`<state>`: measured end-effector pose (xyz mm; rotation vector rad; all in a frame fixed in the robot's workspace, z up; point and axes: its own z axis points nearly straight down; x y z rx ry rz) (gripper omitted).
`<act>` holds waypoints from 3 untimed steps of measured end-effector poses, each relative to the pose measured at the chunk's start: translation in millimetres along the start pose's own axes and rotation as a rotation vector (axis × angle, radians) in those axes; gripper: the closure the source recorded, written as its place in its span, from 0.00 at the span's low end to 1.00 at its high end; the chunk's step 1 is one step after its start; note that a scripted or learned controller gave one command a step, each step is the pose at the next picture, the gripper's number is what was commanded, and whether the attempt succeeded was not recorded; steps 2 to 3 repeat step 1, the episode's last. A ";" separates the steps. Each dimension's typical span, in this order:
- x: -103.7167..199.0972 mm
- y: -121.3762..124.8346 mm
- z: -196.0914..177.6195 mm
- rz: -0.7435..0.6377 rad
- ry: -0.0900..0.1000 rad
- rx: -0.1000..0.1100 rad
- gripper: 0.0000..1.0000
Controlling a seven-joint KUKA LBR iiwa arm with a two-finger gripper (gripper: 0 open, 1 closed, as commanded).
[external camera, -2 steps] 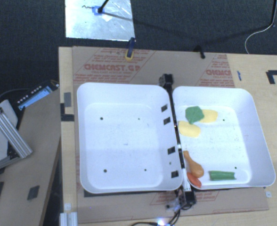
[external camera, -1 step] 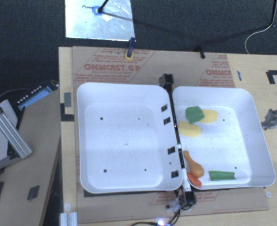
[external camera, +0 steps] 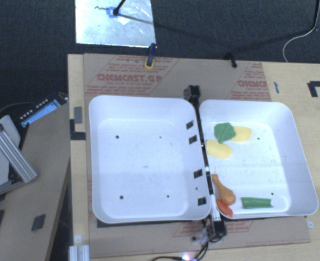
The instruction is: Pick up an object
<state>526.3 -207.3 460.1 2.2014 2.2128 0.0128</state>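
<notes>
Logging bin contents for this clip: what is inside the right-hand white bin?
The right bin holds a green leaf-shaped piece overlapping a yellow piece, another yellow piece, an orange piece, a red piece and a green stick.

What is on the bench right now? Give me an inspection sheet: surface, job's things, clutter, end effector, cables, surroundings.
Surface: bench covered by printed board, bearing left bin and right bin side by side.
Job's things: all in the right bin: green leaf-shaped piece touching pale yellow piece; yellow piece just below them; orange piece by the left wall; red piece at the near left corner; green stick near the front wall.
Clutter: yellow-and-blue clip at the board's far edge.
End effector: nothing seen.
Cables: white cable on the dark floor, far right.
Surroundings: shiny metal plate on the floor; aluminium frame at left.
</notes>
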 end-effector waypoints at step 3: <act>-0.2 -9.6 -81.3 0.001 0.003 0.007 1.00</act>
